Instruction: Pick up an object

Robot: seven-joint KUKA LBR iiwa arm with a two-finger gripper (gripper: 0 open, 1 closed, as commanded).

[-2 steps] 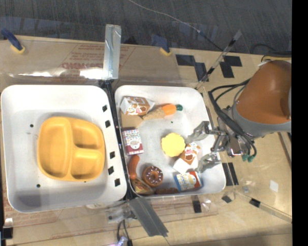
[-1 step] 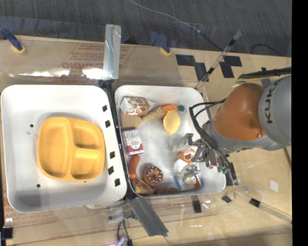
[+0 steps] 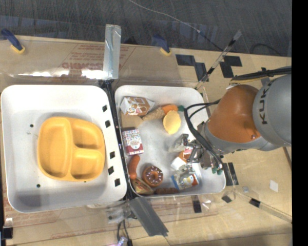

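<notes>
White bins side by side on the bench: the left bin (image 3: pixel 10 137) holds a yellow divided tray (image 3: pixel 70 148), the right bin (image 3: pixel 159 92) toy foods, including a lemon (image 3: pixel 172 122), doughnut (image 3: pixel 153 175) and pink carton (image 3: pixel 133 141), with the gripper (image 3: pixel 187 150) low near its right wall, jaw state indiscernible.

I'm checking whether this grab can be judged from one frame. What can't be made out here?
- End effector in the camera view: blurred against the clutter, so its grip cannot be judged.
- Small items under it, near the right bin wall: too small and glary to identify.
- Donut: neighbours overlap its edges.
- Arm: cut off at the right edge.
</notes>
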